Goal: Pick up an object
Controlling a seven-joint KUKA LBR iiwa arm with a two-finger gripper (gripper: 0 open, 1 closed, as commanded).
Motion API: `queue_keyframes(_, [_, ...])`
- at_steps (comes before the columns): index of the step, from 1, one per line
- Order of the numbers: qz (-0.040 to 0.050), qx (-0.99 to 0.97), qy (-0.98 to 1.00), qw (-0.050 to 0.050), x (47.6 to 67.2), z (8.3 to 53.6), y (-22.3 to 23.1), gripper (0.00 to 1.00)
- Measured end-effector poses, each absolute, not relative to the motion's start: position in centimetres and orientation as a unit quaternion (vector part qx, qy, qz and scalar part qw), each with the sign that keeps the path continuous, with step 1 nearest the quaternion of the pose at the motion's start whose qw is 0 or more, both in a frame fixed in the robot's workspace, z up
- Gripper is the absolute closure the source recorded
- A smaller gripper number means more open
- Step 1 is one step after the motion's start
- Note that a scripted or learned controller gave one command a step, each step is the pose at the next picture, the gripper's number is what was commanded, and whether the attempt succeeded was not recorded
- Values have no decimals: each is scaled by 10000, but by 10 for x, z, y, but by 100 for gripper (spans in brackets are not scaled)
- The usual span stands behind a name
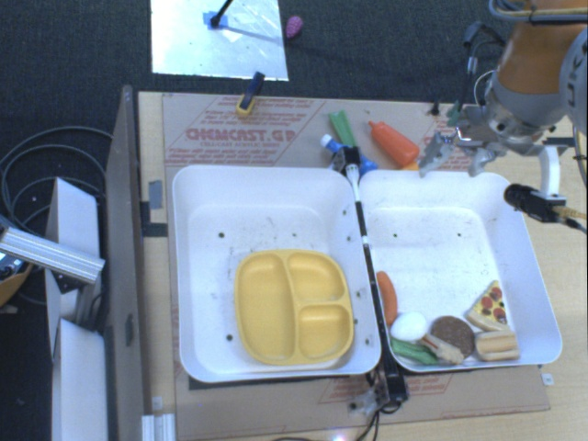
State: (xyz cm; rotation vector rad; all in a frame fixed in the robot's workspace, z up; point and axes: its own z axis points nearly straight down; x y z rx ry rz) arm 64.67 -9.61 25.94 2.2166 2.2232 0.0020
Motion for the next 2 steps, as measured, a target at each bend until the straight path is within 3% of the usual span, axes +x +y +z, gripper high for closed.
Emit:
queue_keyframes(1, [22, 7050, 7092, 25, 648, 271, -96, 100])
queue_keyframes(2, [-12, 7053, 7089, -20, 624, 209, -75, 100])
